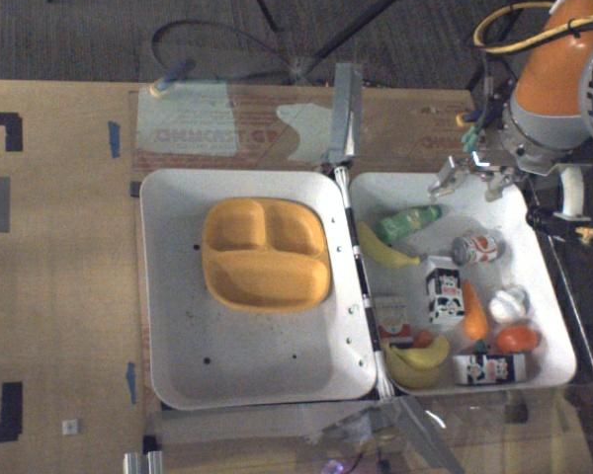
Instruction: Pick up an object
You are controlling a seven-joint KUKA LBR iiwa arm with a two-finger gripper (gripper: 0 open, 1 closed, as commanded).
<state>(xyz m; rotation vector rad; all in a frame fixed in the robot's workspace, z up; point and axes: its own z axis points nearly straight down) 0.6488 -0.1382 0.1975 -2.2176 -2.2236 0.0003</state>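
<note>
My gripper hangs over the far edge of the right bin, open, with nothing between its fingers. Below it in that bin lie a green bottle, a yellow banana and a small can on its side. Nearer the front are a cow-print milk carton, a carrot, a whitish round object, a red tomato, a second carton lying flat and another banana. The gripper is apart from all of them.
The left bin holds a yellow divided plate. A metal divider runs between the two bins. The arm's orange band and cables fill the top right corner.
</note>
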